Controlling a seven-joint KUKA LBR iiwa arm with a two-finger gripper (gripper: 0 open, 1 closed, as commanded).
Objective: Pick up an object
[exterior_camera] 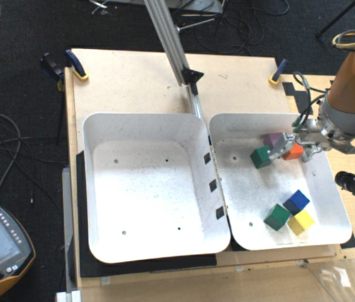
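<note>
Gripper (282,147) low by the right bin's (240,241) far edge, finger state indiscernible; centre on green cube (261,157) before closing.

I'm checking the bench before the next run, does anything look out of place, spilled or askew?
Nothing looks spilled or damaged. All the blocks sit inside the right bin: a green block, a purple block and an orange block crowd around the pincer, while a blue block, another green block and a yellow block huddle together near the front.

A robotics lab: clamped plywood bench (139,80), teach pendant (0,247) (orange-edged), cables (1,143) across dark carpet.
</note>
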